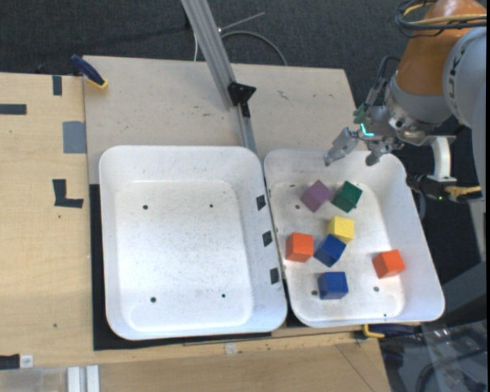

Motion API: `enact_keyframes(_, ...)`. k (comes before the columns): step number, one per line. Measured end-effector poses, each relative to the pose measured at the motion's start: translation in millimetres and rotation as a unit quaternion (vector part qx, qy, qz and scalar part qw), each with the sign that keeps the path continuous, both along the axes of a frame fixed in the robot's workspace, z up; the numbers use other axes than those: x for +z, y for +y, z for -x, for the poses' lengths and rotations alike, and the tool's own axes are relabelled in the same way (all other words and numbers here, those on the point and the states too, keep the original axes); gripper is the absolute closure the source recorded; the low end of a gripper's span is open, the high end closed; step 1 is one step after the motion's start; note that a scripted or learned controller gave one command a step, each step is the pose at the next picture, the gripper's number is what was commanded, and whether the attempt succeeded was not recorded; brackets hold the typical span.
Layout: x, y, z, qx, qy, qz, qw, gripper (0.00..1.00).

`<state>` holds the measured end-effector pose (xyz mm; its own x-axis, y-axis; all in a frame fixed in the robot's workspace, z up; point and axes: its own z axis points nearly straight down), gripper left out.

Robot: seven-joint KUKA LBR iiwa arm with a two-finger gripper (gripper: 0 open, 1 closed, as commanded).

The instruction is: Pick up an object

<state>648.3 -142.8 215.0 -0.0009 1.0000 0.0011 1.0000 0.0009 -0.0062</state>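
Note:
Several small cubes lie in the right bin [416,219]: a purple cube [315,195], a green cube [348,195], a yellow cube [340,228], two blue cubes [329,250] [333,284], and two orange cubes [300,246] [388,263]. My gripper [354,153] hangs above the bin's far edge, up and to the right of the purple and green cubes. Its two fingers [336,153] are spread apart and hold nothing.
The left bin [180,243] lies beside the right one. A slanted metal pole [216,51] rises behind the bins and ends in a black clamp [241,94]. A blue and yellow clamp [88,72] sits at the bench's far left.

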Motion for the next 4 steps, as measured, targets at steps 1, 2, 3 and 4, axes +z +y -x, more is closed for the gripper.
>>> enact_keyframes(1,3,0,-1,0.001,-0.002,0.0009,1.0000,0.00)
enact_keyframes(2,-59,-2,-6,0.000,0.000,0.0009,1.0000,0.00)
enact_keyframes(3,-100,0,-2,0.001,-0.010,0.0050,0.9999,0.00)
enact_keyframes(4,-105,1,-3,0.001,-0.008,0.0019,1.0000,0.00)
